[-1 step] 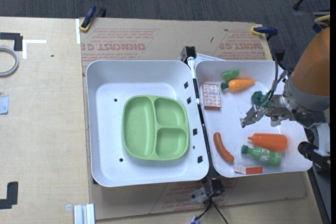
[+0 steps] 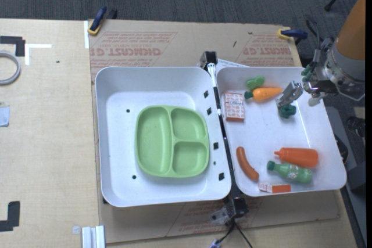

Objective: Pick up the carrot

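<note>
Here's the toy carrot [image 2: 266,93], orange with a green leafy top, lying on its side in the right bin [image 2: 325,142], up near that bin's far wall. Just right of the carrot's tip hangs the gripper [image 2: 289,103]; its grey fingers [image 2: 289,93] point down over the bin floor with nothing visibly between them, though whether they are spread or closed I cannot tell from this angle. A small dark green piece [image 2: 287,112] sits right under the fingertips. Left of the carrot, close to it, a small red-and-white box [image 2: 234,106] lies flat. Nearer the front of the bin from the carrot: an orange bottle [image 2: 298,156] on its side, a green bottle [image 2: 290,172] just below it, a sausage [image 2: 247,163] to their left, and a small orange-and-white packet [image 2: 274,187] at the front wall. Well left of the carrot, the left bin [image 2: 110,125] holds a green divided plate [image 2: 172,141]. The arm's orange band [image 2: 353,29] sits above and right of the carrot.
</note>
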You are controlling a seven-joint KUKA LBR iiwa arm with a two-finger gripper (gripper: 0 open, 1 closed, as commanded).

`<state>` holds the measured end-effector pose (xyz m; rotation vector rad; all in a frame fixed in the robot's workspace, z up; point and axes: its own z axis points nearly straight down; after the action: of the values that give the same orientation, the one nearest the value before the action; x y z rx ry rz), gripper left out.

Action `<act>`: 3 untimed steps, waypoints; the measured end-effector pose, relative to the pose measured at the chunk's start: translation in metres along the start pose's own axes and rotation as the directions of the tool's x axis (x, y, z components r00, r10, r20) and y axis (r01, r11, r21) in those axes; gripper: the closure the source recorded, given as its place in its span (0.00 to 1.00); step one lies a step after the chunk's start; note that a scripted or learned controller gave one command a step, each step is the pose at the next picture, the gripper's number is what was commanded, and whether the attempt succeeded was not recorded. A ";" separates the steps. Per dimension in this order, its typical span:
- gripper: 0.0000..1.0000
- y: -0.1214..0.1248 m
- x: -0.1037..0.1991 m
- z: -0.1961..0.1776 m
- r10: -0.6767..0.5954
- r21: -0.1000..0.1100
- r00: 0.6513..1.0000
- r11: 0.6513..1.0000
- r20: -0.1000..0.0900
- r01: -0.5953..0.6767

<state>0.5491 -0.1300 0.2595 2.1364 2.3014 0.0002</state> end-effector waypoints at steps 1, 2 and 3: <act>0.00 0.056 0.000 0.040 -0.071 0.000 0.997 0.997 0.000 0.071; 0.00 0.108 -0.010 0.153 -0.110 -0.010 0.994 0.994 0.006 0.110; 0.00 0.108 -0.029 0.166 -0.544 -0.002 0.839 0.839 0.002 0.544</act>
<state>0.6596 -0.1511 0.0933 1.3947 2.8108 0.0008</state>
